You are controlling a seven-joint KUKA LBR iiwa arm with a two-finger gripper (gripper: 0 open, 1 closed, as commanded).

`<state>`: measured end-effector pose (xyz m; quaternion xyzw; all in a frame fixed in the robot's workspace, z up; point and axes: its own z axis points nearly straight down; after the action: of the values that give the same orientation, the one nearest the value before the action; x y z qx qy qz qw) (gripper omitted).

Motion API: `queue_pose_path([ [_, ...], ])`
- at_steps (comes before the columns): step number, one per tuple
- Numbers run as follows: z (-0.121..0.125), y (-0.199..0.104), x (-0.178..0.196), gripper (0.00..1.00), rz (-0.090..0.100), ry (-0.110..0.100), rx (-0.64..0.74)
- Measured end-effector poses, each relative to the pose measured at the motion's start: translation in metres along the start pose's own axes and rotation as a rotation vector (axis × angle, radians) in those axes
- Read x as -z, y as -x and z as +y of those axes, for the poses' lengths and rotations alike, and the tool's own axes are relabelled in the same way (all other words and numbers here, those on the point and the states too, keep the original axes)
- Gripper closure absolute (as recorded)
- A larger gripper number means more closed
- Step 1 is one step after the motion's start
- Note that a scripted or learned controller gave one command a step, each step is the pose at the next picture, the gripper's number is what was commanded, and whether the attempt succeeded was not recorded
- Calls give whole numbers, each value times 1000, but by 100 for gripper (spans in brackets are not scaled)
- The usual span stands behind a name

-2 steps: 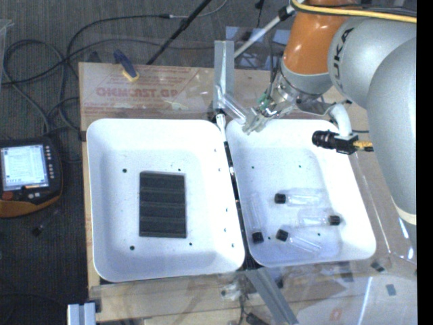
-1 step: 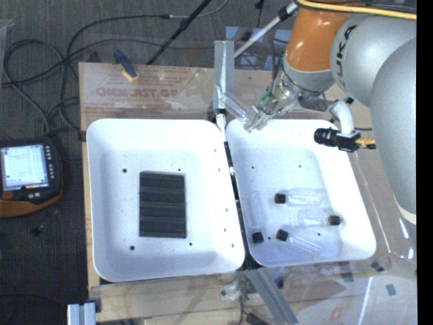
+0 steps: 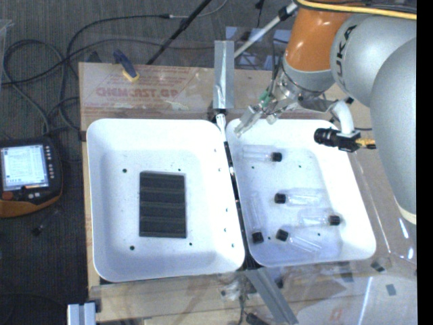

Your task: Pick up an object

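The grey arm (image 3: pixel 379 66) with its orange band (image 3: pixel 316 36) is reaching in from the three o'clock side and hanging over the far edge of the right bin (image 3: pixel 358 239). Its gripper (image 3: pixel 252 122) is sitting at about eleven o'clock of that bin, just beside the divide between the two bins, and is pointing toward nine o'clock. Whether it is wide or narrow I cannot tell, since the tip is small and blurred against the white rim. Nothing is showing up between its tips.

Several clear tubes with black caps are lying in the right bin. One tube (image 3: pixel 262 156) is lying nearest the gripper, at about twelve o'clock of the bin floor. Another tube (image 3: pixel 298 198) is lying near the middle. A third tube (image 3: pixel 319 219) is resting toward four o'clock, and a fourth tube (image 3: pixel 298 239) is lying at six o'clock. A loose black cap (image 3: pixel 257 237) is sitting at seven o'clock, close to the bin wall.

The left bin (image 3: pixel 108 249) is holding a dark ribbed block (image 3: pixel 162 204), lying flat near its centre. Beyond the bench at nine o'clock, a handheld control pad (image 3: pixel 28 173) with a lit screen is lying on the floor, with black cables (image 3: pixel 54 53) trailing at ten o'clock.
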<state>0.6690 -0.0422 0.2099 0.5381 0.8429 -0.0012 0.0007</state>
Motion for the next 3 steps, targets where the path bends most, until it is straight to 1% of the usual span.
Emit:
queue_pose_path([
  [1,-34,70,-71,0,1,-1,38],
  [2,-172,39,-119,0,-5,10,83],
  [3,-111,76,-120,0,-7,13,155],
])
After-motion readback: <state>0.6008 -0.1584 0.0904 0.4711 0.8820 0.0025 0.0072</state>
